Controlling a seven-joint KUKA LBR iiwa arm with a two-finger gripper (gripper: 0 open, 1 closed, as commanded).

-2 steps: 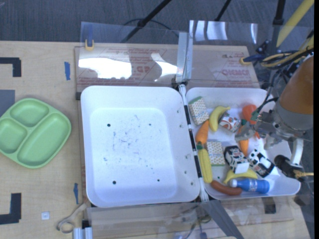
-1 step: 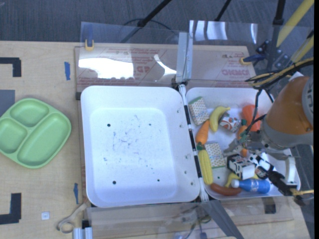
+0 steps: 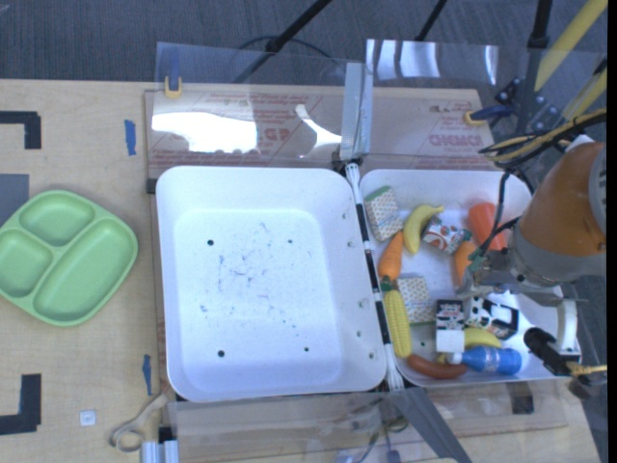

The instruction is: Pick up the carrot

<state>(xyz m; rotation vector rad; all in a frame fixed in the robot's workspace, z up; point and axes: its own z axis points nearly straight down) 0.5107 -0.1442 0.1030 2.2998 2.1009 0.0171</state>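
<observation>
Overhead view of the bench with 2 white bins. The landmark is the right bin [image 3: 371, 177], which bears all the loose items. The carrot [image 3: 390, 257] lies against this bin's left wall, about halfway down it, long axis running near-parallel to the wall and slightly tilted. A banana [image 3: 420, 226] lies just beside the carrot toward the bin's middle; a corn cob [image 3: 396, 320] lies along the same wall just below it; a patterned packet [image 3: 383, 210] sits just above. Other orange pieces [image 3: 480, 222] lie toward the bin's far right and could be mistaken for the target.

The gripper [image 3: 474, 300] hangs over the bin's right half, below centre, above a black-and-white clutter [image 3: 451, 313], well apart from the carrot. Whether it is open or closed cannot be told; nothing is seen held.

Judged step: approach and align. To do it well, the arm should likely cross to the bin's left wall, turn the wrist so the closing direction runs across the carrot's short axis, and descend on its thicker middle. The main hazards are 3: the wall leaves little room for the outer finger, the banana crowds the inner one, and the corn cob may be caught instead.
</observation>
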